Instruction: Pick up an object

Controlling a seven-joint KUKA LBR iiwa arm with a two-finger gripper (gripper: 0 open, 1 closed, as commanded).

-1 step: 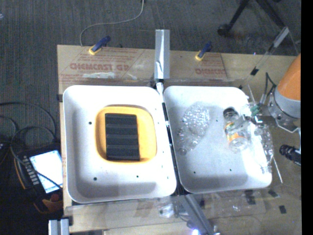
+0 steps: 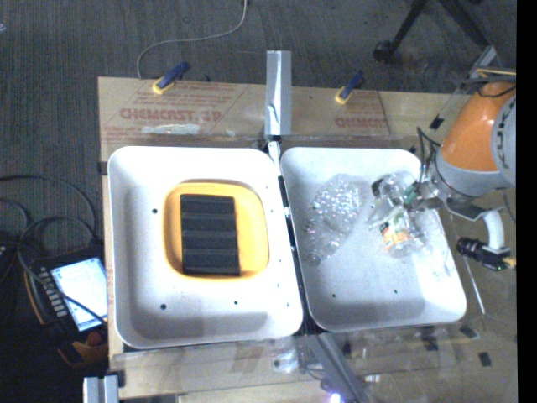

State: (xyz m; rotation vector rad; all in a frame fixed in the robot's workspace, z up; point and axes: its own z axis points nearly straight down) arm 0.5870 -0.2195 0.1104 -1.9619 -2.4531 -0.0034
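The right bin (image 2: 436,305) holds clear wrap (image 2: 336,204) left of the gripper (image 2: 401,212), grasp state unclear, so it should descend squarely and close firmly.

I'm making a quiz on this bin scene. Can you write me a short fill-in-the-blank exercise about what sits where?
1. The yellow tray with the black ridged block lies in the ____ bin.
2. The gripper is over the ____ bin.
3. The clear plastic pieces lie in the ____ bin.

Missing words: left; right; right
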